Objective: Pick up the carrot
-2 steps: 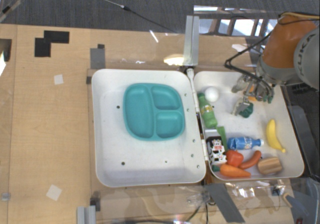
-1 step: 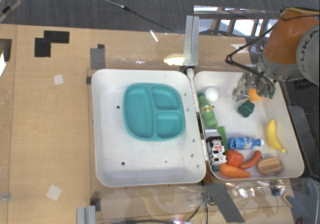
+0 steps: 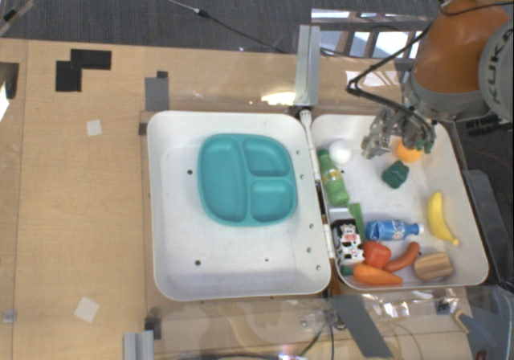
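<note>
**Carrot's at the front of the bin, my claw's way at the back**

Going left to right: the left bin (image 3: 169, 270) has a teal divided plate (image 3: 246, 178) sitting in it, nothing I need there. Over in the right bin (image 3: 470, 262), the carrot (image 3: 376, 275) lies on its side by the near wall, jammed in with a red pepper (image 3: 376, 254) touching it from behind, a little cow-print carton (image 3: 347, 242) to its left and a sausage (image 3: 403, 256) just right. My claw (image 3: 399, 138) hangs over the far end, next to an orange fruit (image 3: 409, 153) and a dark green block (image 3: 394, 175), and looks empty. Can't tell if it's open or closed from here.

My plan: travel toward the near wall, line up across the carrot's width, come straight down, avoid snagging the pepper.
</note>
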You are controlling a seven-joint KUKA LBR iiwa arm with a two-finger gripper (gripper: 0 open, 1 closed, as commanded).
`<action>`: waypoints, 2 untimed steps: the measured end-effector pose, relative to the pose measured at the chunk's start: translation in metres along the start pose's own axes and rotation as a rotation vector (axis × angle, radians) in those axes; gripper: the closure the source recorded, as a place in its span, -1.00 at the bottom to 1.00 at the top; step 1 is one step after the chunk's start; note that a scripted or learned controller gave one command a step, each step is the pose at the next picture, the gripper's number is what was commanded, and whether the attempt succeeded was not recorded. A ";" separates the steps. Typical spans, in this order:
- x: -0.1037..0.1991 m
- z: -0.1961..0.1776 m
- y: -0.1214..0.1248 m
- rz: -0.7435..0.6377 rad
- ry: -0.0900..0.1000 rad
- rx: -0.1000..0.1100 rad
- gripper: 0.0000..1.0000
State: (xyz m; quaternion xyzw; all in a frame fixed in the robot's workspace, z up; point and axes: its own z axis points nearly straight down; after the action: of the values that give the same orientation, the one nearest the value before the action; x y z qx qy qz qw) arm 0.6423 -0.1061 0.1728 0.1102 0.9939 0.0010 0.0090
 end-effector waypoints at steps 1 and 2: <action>-0.001 0.006 -0.067 -0.202 0.006 0.003 1.00; -0.019 -0.171 -0.091 -0.358 -0.007 0.006 1.00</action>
State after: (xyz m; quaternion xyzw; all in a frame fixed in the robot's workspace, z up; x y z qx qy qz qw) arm 0.6377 -0.1988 0.3438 -0.0685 0.9976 -0.0040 0.0120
